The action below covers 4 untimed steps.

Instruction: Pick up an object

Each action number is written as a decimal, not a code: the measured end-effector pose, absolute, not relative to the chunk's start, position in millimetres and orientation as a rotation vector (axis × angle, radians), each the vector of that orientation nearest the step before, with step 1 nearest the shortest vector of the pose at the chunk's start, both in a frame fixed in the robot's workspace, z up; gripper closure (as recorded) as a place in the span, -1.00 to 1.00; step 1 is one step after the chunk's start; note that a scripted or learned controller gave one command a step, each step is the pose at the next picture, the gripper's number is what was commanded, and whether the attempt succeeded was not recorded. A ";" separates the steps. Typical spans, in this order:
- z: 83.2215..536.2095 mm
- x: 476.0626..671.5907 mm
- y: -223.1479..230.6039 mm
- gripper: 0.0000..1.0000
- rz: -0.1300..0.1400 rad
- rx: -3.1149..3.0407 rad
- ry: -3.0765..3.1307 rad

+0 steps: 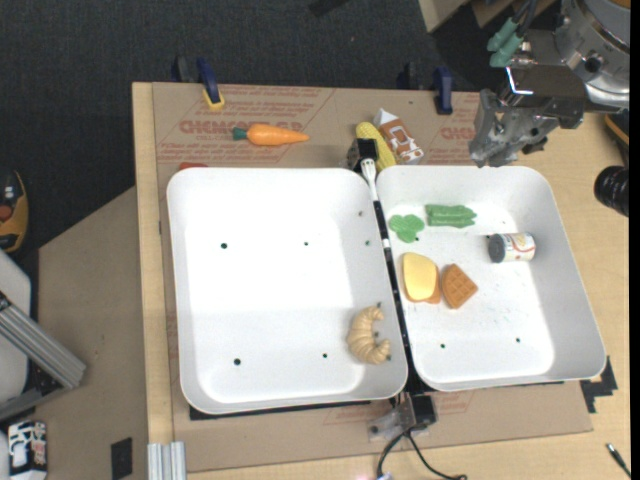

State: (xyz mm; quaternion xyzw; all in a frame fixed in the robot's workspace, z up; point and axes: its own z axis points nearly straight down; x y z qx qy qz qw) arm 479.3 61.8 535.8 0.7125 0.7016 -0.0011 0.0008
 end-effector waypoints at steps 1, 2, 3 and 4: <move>533.5 583.9 129.9 1.00 0.007 2.215 2.224; 533.6 668.4 217.8 1.00 0.009 2.213 2.228; 537.9 607.8 90.3 1.00 -0.003 2.233 2.205; 537.1 510.1 98.1 1.00 0.000 2.220 2.226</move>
